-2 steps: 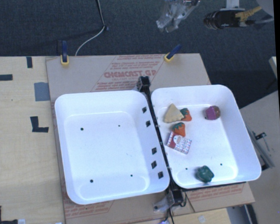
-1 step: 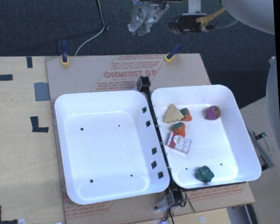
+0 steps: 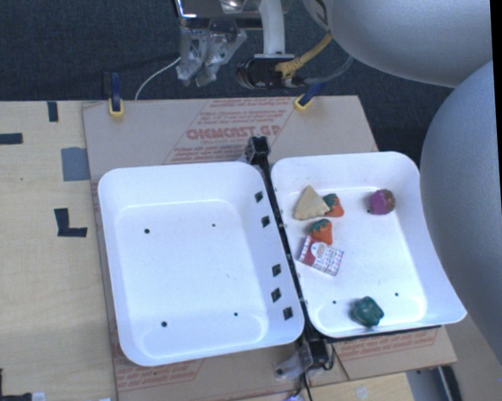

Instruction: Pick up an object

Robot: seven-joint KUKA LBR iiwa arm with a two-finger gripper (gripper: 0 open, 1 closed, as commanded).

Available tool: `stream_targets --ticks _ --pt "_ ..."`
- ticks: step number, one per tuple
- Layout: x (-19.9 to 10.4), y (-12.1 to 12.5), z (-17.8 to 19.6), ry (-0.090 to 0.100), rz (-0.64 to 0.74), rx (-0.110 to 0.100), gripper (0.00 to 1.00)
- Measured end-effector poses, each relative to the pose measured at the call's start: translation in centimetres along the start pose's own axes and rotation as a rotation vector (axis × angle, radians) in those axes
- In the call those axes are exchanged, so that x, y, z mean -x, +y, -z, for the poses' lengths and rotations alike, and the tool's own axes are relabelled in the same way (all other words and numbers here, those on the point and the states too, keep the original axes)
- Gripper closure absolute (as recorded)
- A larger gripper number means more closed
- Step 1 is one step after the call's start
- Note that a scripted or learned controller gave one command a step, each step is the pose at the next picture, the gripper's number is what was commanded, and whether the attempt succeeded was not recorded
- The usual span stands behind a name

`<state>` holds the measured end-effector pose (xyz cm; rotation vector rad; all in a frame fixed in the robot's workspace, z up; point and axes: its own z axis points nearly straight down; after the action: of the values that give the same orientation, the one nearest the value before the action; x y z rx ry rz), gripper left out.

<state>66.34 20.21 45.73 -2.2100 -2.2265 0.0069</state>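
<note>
Gripper (image 3: 201, 56) hangs up top, beyond the bins; can't tell its state. Purple ball (image 3: 381, 201) sits alone in right bin (image 3: 401, 165), upper right. Looks light, hard, prob. rolls; pinch across its middle.

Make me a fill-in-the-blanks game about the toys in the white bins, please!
1. All the toys lie in the ____ bin as the camera sees it.
2. The claw is up at the ____ of the picture, away from both bins.
3. The round purple toy sits nearest the bin's ____ edge in the picture.
4. The dark green toy sits ____ from the others.

Missing words: right; top; right; apart
</note>
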Motion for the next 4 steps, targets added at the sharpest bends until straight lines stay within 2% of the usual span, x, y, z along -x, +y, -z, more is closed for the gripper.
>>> stream_targets --ticks 1,2,4 --pt "-1.3 0.4 8.2 0.003 -0.004 0.013 1.00" --pt "-1.3 0.4 8.7 -0.001 -0.003 0.005 1.00" --pt "-1.6 0.4 10.6 -0.001 0.002 0.003 1.00"
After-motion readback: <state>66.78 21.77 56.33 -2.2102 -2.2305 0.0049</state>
